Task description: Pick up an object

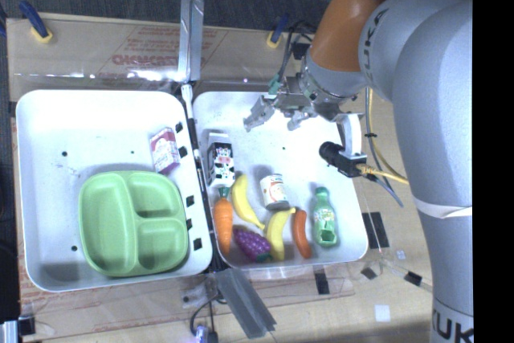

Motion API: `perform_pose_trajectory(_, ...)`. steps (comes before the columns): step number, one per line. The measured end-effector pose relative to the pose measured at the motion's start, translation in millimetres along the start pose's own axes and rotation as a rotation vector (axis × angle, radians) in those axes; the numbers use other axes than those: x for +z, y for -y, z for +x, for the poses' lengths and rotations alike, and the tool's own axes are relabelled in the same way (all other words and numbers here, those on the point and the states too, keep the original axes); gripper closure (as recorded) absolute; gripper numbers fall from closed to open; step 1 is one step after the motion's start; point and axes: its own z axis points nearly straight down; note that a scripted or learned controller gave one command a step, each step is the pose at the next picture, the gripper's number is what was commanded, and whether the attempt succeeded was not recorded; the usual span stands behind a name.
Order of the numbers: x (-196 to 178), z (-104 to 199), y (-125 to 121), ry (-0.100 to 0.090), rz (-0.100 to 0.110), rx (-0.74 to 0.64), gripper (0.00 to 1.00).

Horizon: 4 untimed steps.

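Nearest the camera, the right bin is holding a jumble along its front edge: purple grapes, a carrot, two bananas, a red-orange chili-like piece and a green bottle lying on its side. Just behind them a small can and a cow-print milk carton are sitting. The left bin is carrying a green divided tray and a small red carton. Farther back, the arm is reaching in from the right, its gripper hovering over the bare rear of the right bin, fingers spread and pinching nothing.
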Motion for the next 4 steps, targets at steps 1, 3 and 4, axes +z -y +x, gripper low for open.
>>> perform_pose_trajectory(1, 2.7, -10.2, -17.2, 0.001, -0.004, 0.136, 0.00)
perform_pose_trajectory(3, 3.4, 28.8, 22.7, 0.001, -0.003, -0.161, 0.00)
perform_pose_trajectory(4, 3.6, 28.7, 22.8, 0.001, -0.002, -0.161, 0.00)
